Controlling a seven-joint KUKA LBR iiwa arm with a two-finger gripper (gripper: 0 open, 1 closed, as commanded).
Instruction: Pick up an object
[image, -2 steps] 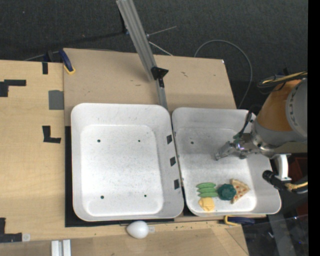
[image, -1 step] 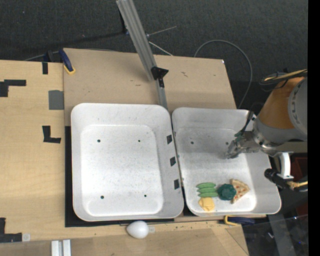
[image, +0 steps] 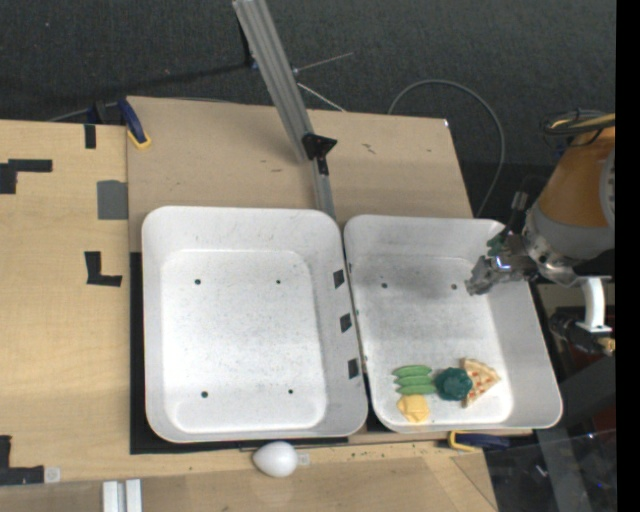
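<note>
Objects for picking lie in a small cluster well below the claw, in the near corner of the right bin: a green pea pod, a dark green round piece, a yellow piece and a pizza slice, all close together. The claw hangs over that bin's far right part, gripping nothing, and I cannot tell how it is set. To the claw's left sits the left bin, and a white egg rests on the counter beyond its near rim.
</note>
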